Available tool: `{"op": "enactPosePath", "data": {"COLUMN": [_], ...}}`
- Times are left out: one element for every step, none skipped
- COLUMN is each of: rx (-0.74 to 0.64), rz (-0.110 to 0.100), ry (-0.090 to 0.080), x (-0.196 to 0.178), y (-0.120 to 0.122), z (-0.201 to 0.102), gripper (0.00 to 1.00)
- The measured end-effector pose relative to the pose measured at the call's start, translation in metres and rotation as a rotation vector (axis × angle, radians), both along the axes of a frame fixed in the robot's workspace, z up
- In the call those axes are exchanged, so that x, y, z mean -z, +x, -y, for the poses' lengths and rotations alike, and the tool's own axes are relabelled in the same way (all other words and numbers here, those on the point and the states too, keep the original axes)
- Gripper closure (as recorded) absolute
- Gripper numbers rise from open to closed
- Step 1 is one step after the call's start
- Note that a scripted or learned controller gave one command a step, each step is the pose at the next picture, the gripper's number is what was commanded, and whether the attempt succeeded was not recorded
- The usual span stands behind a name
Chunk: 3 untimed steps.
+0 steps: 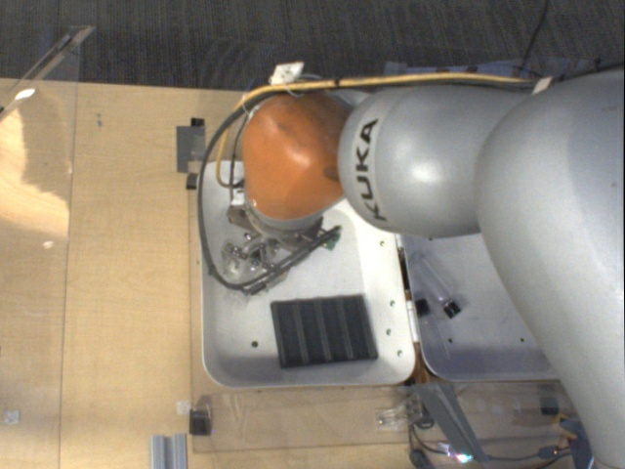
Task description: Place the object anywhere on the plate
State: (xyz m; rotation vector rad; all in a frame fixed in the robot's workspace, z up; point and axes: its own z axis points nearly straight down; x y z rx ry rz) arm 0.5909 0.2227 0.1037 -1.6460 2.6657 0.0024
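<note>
A dark ribbed rectangular plate [324, 330] lies flat in the near part of the left bin [229, 355]. My gripper [262, 259] hangs just beyond the plate's far left corner, low over the bin floor, under the orange band [288, 159] of the arm. A tangle of metal parts and black cable surrounds it. A small greenish bit [332, 243] shows at its right side; I cannot tell what it is. The arm hides the far half of this bin.
The big grey arm [469, 154] crosses from the right and covers most of the right bin [488, 355]. Two small black pieces [436, 308] lie on that bin's floor near its left wall. Wooden bench [107, 291] spreads to the left.
</note>
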Motion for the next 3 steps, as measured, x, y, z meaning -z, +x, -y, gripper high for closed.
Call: {"op": "enactPosePath", "data": {"rx": [-0.35,-0.702,-0.76], "rz": [0.006,0.0,0.014], "ry": [0.0,-0.003,-0.004], "x": [-0.127,-0.034,0.012], "y": [0.072,-0.02,0.007], "z": [0.014,0.027,-0.015], "gripper": [1.0,1.0,1.0]}}
